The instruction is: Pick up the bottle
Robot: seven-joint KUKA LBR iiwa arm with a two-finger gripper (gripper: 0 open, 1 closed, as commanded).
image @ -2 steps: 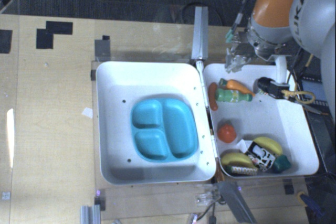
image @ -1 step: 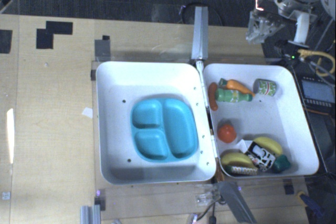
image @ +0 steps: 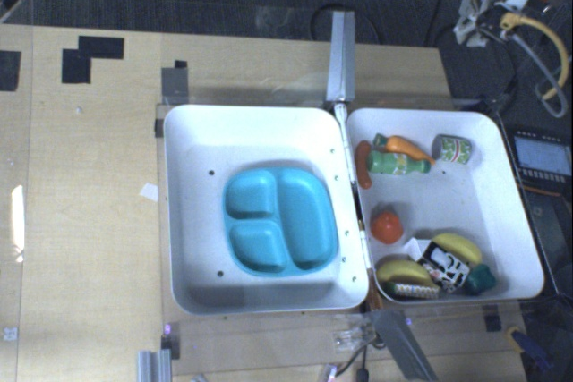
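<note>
One green bottle (image: 397, 163) in rt bin (image: 501, 219), end effector (image: 472, 24) well apart, grip state unclear.

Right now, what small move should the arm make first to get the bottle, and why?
Probably bring the gripper down and left toward the right bin. It sits high beyond that bin's far edge, while the green bottle lies on its side near the far wall, against a carrot.

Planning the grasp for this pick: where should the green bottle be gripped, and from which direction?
Grip the green bottle across its body, coming straight down. It lies flat, long axis left to right in the right bin. A carrot touches its far side, so closing there looks tight.
</note>
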